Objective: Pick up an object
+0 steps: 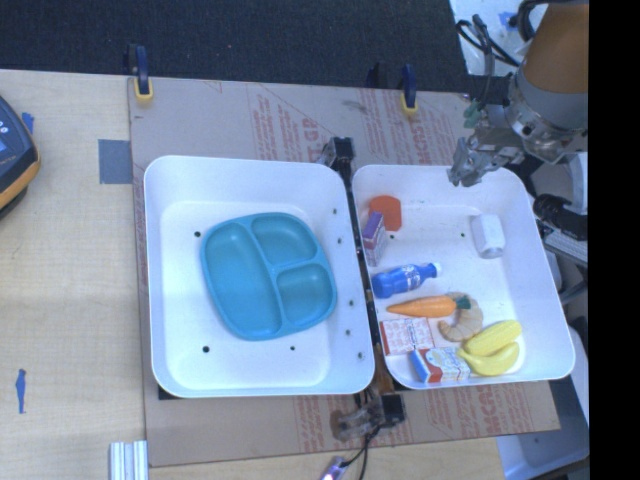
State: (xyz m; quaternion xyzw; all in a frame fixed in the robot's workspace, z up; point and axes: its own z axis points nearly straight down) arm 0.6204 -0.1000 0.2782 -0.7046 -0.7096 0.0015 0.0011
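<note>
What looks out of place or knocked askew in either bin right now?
Nothing spilled or damaged. The blue bottle and carrot lie on their sides in the right bin; the blue tray sits slightly rotated in the left bin. The pincer hovers at the right bin's far rim.

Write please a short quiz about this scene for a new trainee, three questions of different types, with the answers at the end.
1. True or false: the blue divided plate lies in the right bin.
2. Which item lies directly next to the carrot, on its upper side? A) blue bottle B) banana C) white block
3. Fill in: the claw is over the right bin's upper ____ corner.

Key
1. False; it lies in the left bin.
2. A
3. right
</note>
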